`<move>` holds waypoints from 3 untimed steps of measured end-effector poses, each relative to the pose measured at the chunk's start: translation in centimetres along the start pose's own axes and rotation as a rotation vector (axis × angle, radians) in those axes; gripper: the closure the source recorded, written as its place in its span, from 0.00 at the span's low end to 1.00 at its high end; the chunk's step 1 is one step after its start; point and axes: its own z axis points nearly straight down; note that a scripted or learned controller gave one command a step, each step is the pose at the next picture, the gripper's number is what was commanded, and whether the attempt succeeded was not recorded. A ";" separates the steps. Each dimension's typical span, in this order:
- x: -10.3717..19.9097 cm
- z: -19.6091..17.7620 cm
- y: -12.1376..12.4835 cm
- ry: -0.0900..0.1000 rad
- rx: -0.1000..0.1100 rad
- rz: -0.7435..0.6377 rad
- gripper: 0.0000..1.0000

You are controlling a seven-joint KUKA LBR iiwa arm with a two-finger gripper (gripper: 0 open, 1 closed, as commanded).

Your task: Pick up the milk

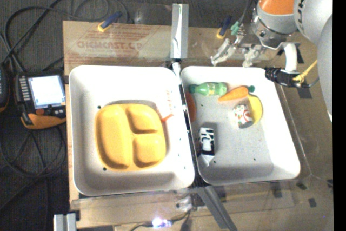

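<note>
A dark carpeted floor with loose black cables surrounds a brown bench that carries two shallow white bins side by side. To the left of the bench sits one small device with a lit screen. The left bin holds one item: a yellow divided tray with three compartments, lying flat near the bin's centre. The right bin holds five items. Counted from its left side: one milk carton, black and white, lying near the bin's left wall in the lower half; one green bottle lying on its side along the upper edge; one orange carrot, just beside the bottle's right end; one small red-and-white can, below the carrot; and one yellow banana, touching the can on its right. The single gripper hangs above the upper rim of the right bin, well apart from the milk carton. Its two fingers are spread apart and nothing sits between them.
</note>
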 end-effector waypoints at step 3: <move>-0.4 12.1 -17.4 -0.001 -0.017 0.130 0.00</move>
